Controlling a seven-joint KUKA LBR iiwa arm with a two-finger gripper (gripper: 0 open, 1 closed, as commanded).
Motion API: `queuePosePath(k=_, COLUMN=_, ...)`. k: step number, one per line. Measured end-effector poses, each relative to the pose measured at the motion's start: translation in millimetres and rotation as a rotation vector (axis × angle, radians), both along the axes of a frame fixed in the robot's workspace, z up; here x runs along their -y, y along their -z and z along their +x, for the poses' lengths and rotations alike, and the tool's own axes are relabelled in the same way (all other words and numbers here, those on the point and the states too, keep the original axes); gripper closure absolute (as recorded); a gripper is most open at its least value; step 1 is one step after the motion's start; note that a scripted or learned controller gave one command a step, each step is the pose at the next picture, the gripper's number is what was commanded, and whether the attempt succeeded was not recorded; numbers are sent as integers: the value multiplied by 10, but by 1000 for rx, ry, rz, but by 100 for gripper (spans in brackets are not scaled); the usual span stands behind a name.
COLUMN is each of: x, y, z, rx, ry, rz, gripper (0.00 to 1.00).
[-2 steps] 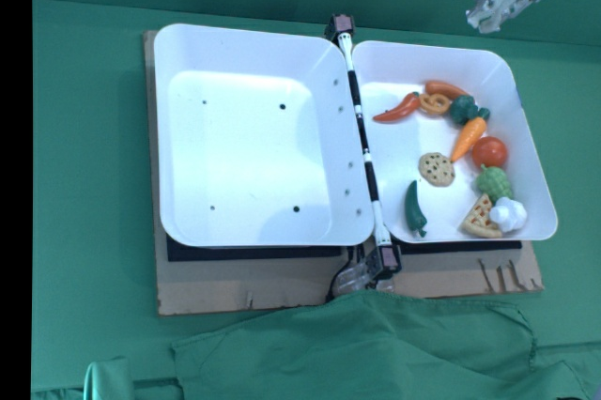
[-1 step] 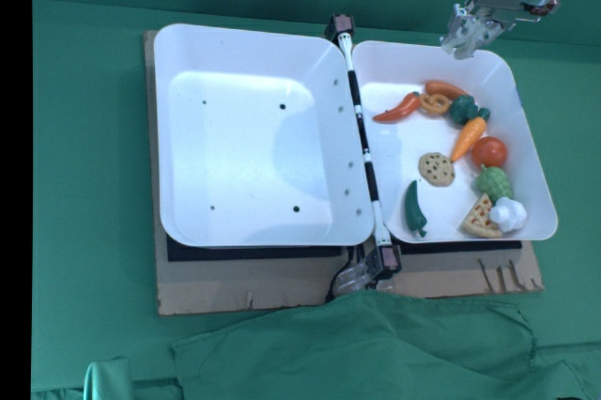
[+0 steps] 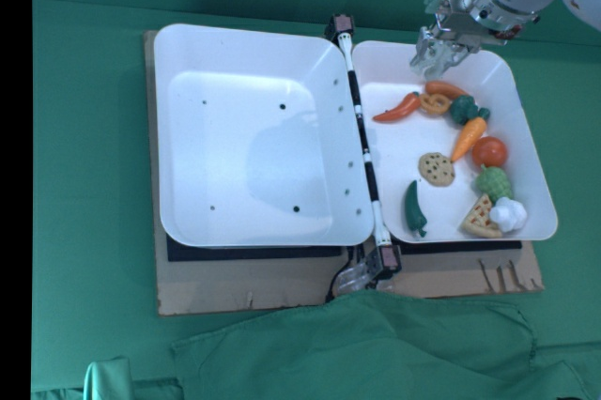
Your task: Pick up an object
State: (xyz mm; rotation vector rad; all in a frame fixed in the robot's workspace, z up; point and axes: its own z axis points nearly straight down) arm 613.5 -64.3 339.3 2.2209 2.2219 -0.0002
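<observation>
Your claw hangs over the right bin's far edge; I cannot tell its state. The orange pepper lies just nearward, long axis along that edge.

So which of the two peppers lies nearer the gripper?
The red chilli pepper, lying just below the gripper by the bin's upper left. The green pepper sits far down near the front rim.

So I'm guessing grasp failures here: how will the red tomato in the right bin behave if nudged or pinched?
The tomato looks round and glossy, so it probably rolls and may slip from a pinch. The carrot and broccoli beside it could block rolling.
</observation>
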Motion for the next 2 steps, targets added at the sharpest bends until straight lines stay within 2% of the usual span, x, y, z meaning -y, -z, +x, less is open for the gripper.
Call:
queuePosePath(k=1, x=-504, y=162, z=-310, rx=-1, ry=-2, rz=1, gripper=100)
queuePosePath(k=2, x=-596, y=88, z=-401, rx=3, ry=1, rz=1, gripper=100)
